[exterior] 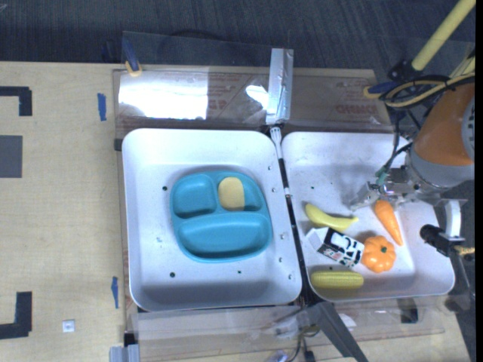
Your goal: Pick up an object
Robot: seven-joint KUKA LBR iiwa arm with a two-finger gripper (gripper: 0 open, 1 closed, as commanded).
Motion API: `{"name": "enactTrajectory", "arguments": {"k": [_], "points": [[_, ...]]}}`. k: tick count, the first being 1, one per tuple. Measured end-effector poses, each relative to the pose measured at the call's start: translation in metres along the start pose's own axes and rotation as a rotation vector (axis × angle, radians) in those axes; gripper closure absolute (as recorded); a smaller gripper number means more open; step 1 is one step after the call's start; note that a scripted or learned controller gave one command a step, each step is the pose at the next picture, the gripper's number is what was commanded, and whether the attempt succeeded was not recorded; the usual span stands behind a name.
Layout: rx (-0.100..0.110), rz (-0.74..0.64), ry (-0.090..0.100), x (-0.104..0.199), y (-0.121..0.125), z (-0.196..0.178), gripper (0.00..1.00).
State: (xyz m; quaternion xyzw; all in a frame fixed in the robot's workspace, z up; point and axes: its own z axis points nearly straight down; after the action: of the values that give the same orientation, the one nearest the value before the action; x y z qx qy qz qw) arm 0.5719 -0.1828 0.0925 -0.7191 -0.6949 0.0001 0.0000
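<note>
Tabletop w/ two bins: carrot (388,221) lies in right bin (324,153) beside pumpkin (379,254), tool (383,189) at its top end, open/shut state indeterminable; likely light, rigid, slick plastic — grip mid-body.

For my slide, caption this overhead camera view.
KUKA arm's tool poised at a toy carrot in the right bin; blue divided tray at left.

Faint reddish print is seen on the cardboard (343,105) behind the bins, too blurred to be read. No other lettering is found.
</note>
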Motion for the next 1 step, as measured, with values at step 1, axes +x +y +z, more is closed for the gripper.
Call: {"name": "enactTrajectory", "arguments": {"k": [1], "points": [[-0.005, 0.001, -0.001, -0.0006, 0.0014, -0.0116, 1.0]]}}
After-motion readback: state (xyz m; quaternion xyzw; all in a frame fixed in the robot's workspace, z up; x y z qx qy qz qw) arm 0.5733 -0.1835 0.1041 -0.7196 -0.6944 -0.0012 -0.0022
